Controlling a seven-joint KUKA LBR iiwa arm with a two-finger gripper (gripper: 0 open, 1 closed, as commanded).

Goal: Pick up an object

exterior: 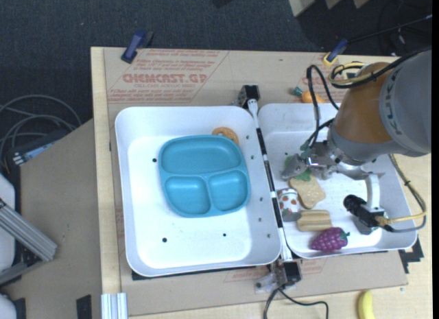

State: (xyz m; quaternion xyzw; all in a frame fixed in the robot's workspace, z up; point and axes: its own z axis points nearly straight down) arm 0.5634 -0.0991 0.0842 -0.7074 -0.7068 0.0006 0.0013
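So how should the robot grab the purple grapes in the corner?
The purple grapes lie flat near the front edge of the right bin, narrow end pointing right. The hand would probably do best coming straight down and pinching across the fat middle, since the bin wall blocks a low approach from the front. The tan stick sits close behind, so the fit is tight.

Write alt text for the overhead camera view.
A grey arm with an orange band reaches into the right white bin, above toy bread, a purple grape bunch and other toy food. The left white bin holds a blue divided plate.
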